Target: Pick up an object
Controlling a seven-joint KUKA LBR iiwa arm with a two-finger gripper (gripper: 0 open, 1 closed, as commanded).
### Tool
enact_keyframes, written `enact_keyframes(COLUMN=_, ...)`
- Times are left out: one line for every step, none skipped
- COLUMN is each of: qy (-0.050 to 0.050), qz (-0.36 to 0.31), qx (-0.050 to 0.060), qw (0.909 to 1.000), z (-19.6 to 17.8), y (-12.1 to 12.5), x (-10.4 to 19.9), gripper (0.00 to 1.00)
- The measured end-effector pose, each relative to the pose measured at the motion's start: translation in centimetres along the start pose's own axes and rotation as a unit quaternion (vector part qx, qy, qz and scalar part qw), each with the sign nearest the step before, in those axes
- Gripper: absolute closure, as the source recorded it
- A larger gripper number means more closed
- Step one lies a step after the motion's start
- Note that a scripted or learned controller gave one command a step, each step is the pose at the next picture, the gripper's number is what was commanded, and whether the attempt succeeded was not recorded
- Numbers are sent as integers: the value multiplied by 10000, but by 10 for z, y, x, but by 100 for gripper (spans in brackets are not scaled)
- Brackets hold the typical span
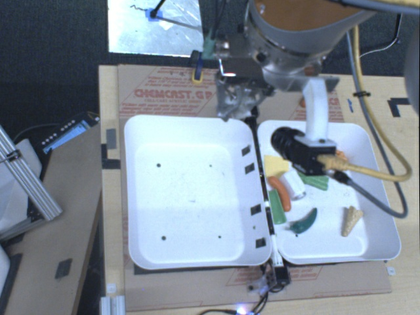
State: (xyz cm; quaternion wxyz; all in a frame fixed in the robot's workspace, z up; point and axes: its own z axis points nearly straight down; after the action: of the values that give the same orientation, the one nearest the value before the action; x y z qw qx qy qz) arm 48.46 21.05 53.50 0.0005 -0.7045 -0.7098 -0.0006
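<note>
The objects lie in the right bin (377,238), lower right of the frame: a yellow wedge (276,167), an orange sausage shape (280,190), green pieces (278,210), a dark teal curved piece (304,222) and a tan cone (351,220). All look like small, light, stiff plastic toys, likely smooth. The cone and the teal piece lie apart from the cluster, so either seems easiest to pinch across its narrow middle. The claw (237,107) hangs at the bins' top edge, centre frame; its state I cannot tell. The left bin (141,241) sits beside it on the table (108,84).

Arm (298,18) reaches in from upper right, gripper (237,104) hangs low near frame's top centre, pointing down.
</note>
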Motion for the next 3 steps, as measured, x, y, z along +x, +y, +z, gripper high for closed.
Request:
enact_keyframes(qy=1, qz=10, qx=-7, qw=10000, z=0, y=2, x=19, gripper=100)
enact_keyframes(qy=-1, qz=12, qx=-7, qw=10000, z=0, y=2, x=23, gripper=100)
enact_keyframes(qy=-1, qz=13, qx=-7, qw=10000, z=0, y=2, x=23, gripper=100)
